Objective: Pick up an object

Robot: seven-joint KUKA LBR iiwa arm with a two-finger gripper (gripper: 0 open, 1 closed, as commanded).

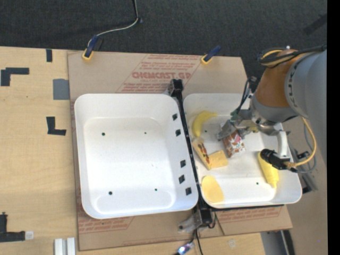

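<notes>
End effector [229,133] grips a red-and-white packet [234,144] (right bin [287,195]), beside 1 banana [201,123].

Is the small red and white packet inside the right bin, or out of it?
Inside. The red and white packet lies on the floor of the right bin, directly under the hand.

Red "CHEMCAST GP" print on brown board [159,73] under bins.
</notes>
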